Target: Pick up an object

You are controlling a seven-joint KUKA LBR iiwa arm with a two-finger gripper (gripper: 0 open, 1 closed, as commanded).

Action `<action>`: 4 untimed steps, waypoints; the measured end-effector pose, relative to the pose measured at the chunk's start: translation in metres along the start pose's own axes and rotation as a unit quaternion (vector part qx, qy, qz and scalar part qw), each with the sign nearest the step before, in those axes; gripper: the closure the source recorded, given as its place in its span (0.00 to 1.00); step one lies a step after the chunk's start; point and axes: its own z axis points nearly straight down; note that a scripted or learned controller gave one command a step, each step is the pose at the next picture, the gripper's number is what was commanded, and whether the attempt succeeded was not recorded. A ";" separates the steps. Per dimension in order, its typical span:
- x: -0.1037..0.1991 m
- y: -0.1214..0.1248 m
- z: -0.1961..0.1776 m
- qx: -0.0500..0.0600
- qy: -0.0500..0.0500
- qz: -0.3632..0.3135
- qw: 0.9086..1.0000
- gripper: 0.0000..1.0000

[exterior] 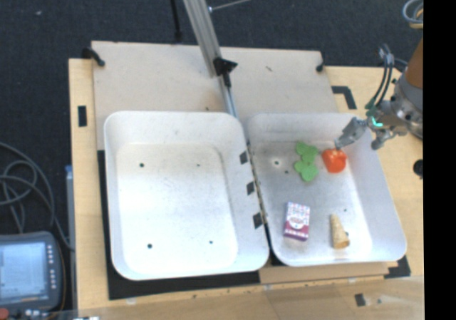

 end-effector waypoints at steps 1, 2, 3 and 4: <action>0.002 -0.007 0.045 0.002 0.000 0.002 1.000 0.00; 0.003 -0.017 0.092 0.003 0.001 0.003 1.000 0.00; 0.001 -0.016 0.135 0.000 0.000 0.004 1.000 0.00; 0.000 -0.015 0.122 -0.003 -0.001 0.006 1.000 1.00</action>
